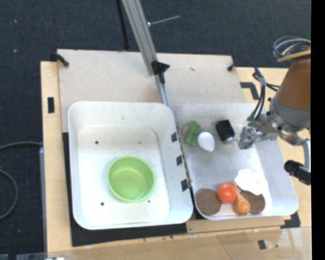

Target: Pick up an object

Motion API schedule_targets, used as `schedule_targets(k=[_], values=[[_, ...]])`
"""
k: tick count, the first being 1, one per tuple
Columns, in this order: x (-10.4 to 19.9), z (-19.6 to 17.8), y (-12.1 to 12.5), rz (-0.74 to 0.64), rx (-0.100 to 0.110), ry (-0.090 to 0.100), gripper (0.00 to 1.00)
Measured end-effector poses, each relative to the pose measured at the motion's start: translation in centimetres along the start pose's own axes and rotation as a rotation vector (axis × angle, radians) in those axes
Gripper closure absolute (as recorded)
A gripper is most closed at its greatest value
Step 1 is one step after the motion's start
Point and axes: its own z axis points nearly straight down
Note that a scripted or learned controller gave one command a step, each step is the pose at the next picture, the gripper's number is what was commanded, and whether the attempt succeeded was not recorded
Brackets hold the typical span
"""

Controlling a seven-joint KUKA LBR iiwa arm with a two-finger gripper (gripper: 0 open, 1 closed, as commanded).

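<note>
My gripper [245,140] hangs over the upper right part of the right bin [271,156], just right of a small black block [225,130]. Left of the block lie a white egg-shaped object [206,141] and a green piece [192,134]. Along the bin's front edge sit a red tomato [226,193], a brown round disc [208,201], an orange pear-shaped piece [241,205], another brown disc [255,202] and a white crumpled item [251,181]. Nothing shows between the gripper's tips.
The left bin [86,145] holds a green bowl [131,178]. A slanted metal rail [142,34] runs from the top down to the gap between the bins. Cables [288,49] loop at the upper right behind the arm.
</note>
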Motion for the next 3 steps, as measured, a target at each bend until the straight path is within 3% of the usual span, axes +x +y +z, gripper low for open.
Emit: schedule_targets(k=[1, 3], values=[[0.7, -4.8, 0.3, -0.002, -0.005, 0.000, 1.00], [11.3, -5.0, 4.9, -0.006, 0.000, 0.003, 1.00]])
